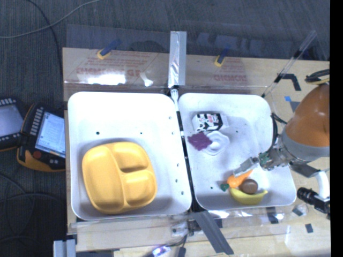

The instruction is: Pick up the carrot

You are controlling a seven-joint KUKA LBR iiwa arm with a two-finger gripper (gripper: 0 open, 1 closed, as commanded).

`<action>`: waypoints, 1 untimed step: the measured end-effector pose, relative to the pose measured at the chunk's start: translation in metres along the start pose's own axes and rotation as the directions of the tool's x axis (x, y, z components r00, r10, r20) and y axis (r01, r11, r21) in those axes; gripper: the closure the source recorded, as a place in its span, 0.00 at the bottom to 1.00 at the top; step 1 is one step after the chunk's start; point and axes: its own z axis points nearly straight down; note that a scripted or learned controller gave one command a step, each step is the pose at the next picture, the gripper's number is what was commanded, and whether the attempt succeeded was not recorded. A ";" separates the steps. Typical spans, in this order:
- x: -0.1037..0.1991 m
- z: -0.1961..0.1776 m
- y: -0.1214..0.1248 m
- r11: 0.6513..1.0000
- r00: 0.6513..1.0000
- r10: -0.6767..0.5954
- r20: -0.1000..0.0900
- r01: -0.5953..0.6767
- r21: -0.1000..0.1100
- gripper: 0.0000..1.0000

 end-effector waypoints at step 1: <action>0.024 0.039 0.007 0.995 0.995 -0.104 0.008 0.104 -0.007 0.00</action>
